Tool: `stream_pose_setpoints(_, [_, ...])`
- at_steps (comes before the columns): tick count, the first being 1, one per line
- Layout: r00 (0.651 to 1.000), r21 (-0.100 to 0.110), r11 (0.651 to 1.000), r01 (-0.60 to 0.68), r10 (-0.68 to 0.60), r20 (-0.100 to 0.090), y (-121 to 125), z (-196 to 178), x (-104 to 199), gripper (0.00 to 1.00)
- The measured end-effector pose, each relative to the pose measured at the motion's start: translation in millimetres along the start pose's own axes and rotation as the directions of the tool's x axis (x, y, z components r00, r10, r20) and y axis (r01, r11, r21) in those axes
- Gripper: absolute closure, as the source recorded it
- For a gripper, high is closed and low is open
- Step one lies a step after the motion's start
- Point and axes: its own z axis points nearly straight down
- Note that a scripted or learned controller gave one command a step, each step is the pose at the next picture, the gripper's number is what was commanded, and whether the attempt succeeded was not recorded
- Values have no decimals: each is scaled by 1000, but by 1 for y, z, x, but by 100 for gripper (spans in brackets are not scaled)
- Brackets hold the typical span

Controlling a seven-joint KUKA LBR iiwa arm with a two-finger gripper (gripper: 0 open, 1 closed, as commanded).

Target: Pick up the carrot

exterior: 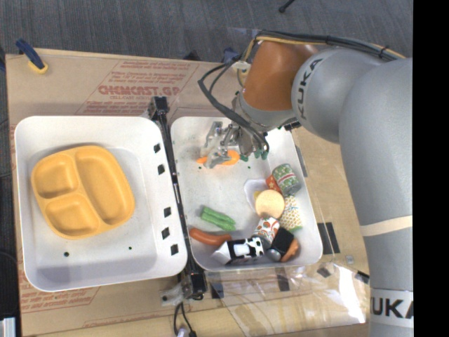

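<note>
Camera view is showing two white bins sitting side by side on a bench covered with printed cardboard. In the left bin [42, 258] a yellow tray [82, 190] with three compartments is lying flat, toward that bin's left side. A black divider strip [170, 188] is running between the bins. In the right bin [184, 135] the carrot [219, 161] is lying near the upper middle, orange and small, directly under the gripper [226, 144]. The gripper is hanging over the carrot with its metal fingers pointing down around it; whether they are closed on it cannot be told from this angle. Lower in the same bin a green pod [218, 218] is lying at a slant, and below it a sausage [208, 236] is resting near the front wall. To the right a cluster of toy foods is crowding the corner, among them a pale round onion [269, 204] and a black-and-white carton [245, 249]. The grey arm [365, 118] is reaching in from the right, its orange band [273, 72] sitting above the wrist.
</note>
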Motion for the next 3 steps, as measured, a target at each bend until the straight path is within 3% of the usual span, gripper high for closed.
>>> stream_pose_setpoints(1, [988, 0, 988, -154, 154, -1, 26, -49, 41, 100])
stream_pose_setpoints(2, [876, 0, 876, -482, 482, -5, 105, -88, 69, 100])
stream_pose_setpoints(3, [882, 1, 882, -471, 471, -9, 190, -87, 166, 100])
